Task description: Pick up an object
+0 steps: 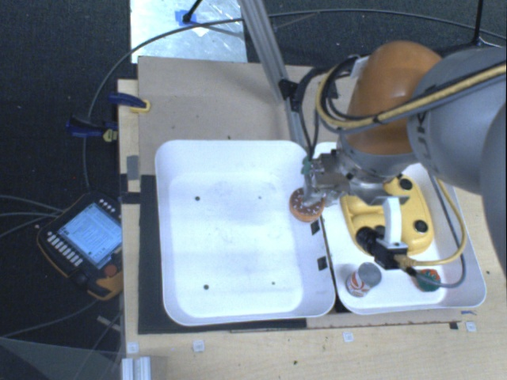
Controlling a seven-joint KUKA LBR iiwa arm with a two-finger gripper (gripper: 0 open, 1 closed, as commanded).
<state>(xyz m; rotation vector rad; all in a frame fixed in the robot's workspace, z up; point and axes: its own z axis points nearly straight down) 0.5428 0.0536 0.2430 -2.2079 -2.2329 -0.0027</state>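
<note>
Gripper [311, 187] is hanging at the end of the grey arm [467, 125], right over the shared edge where the left bin [170, 165] is meeting the right bin [476, 290]. Whether it is apart or clamped, the view is not letting me tell, since the wrist housing is covering its tip.

A small round brown disc [304, 206] is sitting directly under that tip, at the left bin's right rim. It is looking flat and biscuit-like, with a paler, slightly rough rim. I cannot tell whether it is touching the gripper or just lying beneath it.

Judging by this, the grasp step is in hand, with the disc as the likely target. The next move is calling for a firm closure on a thin, flat piece, then a straight lift clear of the rim.

Other pickable things are lying in the right bin. A chunky yellow toy [414, 212] of smooth moulded plastic with dark round spots is lying partly under the wrist. A little grey-and-red cup [363, 279] is standing near the front wall, and a small teal-and-orange piece [428, 279] is lying beside it
</note>
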